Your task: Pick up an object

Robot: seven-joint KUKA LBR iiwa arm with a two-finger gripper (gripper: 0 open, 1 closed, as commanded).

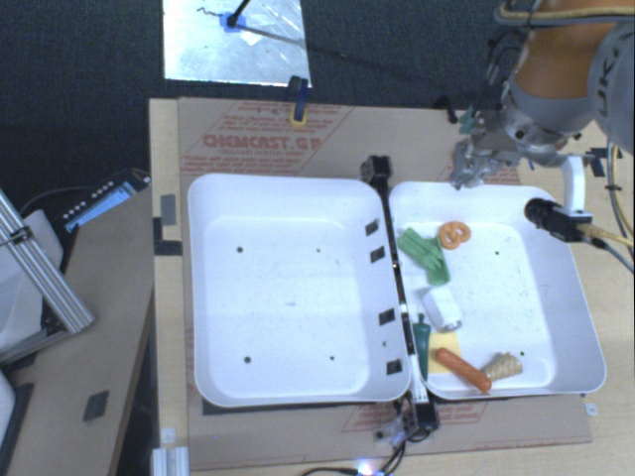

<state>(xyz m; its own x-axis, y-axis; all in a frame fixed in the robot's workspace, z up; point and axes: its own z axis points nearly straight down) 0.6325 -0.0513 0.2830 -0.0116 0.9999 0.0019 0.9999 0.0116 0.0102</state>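
The right bin [536,266] holds several small objects: an orange pretzel [454,234], a green leafy piece [423,250], a white cylinder [443,307], a yellow block [444,342], an orange carrot [461,369], a tan cone [503,366] and a dark green piece [423,345] by the left wall. My gripper [466,175] hangs above the bin's far rim, up and right of the pretzel, with nothing visibly between its fingers.
The left bin [288,286] lies beside the right one, with a black divider [392,266] between them. A black fitting [551,216] on the arm hangs over the right bin's far right corner. Metal rails [40,276] stand at the left.
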